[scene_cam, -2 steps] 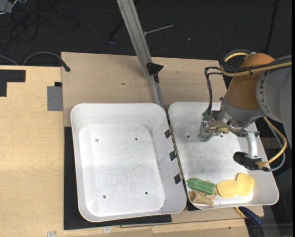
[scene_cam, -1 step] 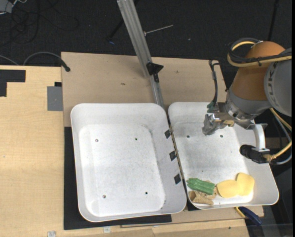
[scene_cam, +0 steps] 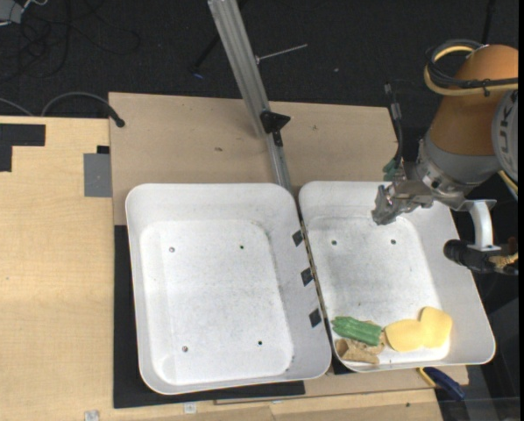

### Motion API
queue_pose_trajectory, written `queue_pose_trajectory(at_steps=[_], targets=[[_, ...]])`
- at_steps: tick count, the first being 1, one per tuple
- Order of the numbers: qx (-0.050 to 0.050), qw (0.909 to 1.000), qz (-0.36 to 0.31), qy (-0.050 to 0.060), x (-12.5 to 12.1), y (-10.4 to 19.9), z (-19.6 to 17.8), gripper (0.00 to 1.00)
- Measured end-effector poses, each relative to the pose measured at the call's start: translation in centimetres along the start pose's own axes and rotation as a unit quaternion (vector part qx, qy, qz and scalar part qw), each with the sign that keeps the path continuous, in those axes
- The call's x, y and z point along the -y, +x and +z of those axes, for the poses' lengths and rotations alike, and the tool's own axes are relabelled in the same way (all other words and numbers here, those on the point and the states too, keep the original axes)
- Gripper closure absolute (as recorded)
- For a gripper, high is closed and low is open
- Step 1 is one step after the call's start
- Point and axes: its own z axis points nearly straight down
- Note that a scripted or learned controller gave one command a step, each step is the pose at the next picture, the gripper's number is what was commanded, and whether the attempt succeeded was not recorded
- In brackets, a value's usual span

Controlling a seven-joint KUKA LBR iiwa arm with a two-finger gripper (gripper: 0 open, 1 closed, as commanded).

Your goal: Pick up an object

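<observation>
My gripper (scene_cam: pixel 385 210) hangs over the far part of the right bin (scene_cam: pixel 376 261), pointing down and to the left. Nothing shows between its fingers. At the near edge of that bin lie a green oblong object (scene_cam: pixel 358 329), a yellow heart-shaped object (scene_cam: pixel 420 331) and a small tan piece (scene_cam: pixel 360 350), all close together. They are well apart from the gripper, nearer the front of the bench.
The left bin (scene_cam: pixel 214 288) sits beside the right one, with black clips (scene_cam: pixel 304 274) along the shared edge. A slanted metal rail (scene_cam: pixel 249 82) rises behind the bins. The orange-banded arm (scene_cam: pixel 468 103) fills the right side.
</observation>
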Motion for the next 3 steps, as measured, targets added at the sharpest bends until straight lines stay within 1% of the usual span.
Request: queue_pose_trajectory(at_steps=[1, 2, 3], targets=[[-0.001, 1.0, -0.002, 0.002, -0.4, 5.5, -1.0, 1.0], [-0.001, 1.0, -0.002, 0.002, -1.5, 10.5, -1.1, 1.0], [-0.001, 1.0, -0.002, 0.003, -1.5, 15.9, -1.8, 1.0]])
